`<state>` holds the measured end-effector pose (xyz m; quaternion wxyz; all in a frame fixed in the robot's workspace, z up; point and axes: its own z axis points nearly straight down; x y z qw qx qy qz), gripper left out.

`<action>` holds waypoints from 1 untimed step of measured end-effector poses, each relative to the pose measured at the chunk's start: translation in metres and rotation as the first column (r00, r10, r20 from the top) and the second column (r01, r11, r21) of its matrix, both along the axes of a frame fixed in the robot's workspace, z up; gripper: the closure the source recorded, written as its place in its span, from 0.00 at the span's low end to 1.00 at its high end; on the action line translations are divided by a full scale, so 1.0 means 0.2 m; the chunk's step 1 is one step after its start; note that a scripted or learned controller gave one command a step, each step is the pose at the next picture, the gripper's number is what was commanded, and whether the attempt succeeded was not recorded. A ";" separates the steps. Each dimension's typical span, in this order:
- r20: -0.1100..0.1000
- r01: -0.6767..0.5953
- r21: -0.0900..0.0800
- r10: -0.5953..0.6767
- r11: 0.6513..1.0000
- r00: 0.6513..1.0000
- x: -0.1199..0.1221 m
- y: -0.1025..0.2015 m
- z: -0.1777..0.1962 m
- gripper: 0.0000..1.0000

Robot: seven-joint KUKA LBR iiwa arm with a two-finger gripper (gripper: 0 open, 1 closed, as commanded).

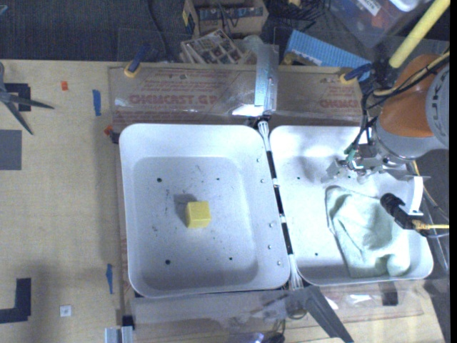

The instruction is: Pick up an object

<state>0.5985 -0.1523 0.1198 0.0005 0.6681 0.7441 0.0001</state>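
A small yellow block point(198, 214) lies near the middle of the left bin point(143, 148). A crumpled pale green cloth point(363, 231) fills the lower right part of the right bin point(303, 145). My gripper point(355, 166) hangs over the right bin, just above the cloth's upper edge, under the grey wrist with its orange band point(410, 116). I see nothing held in it. The block is far to its left, in the other bin.
A raised divider point(275, 191) separates the two bins. Behind them stand a cardboard wall point(193, 95) and cluttered boxes. A black cable connector point(397, 211) hangs by the wrist over the cloth. Wooden bench top stretches to the left.
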 end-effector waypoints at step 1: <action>0.009 -0.376 -0.005 0.376 0.926 0.926 -0.16 0.17 -0.15 0.00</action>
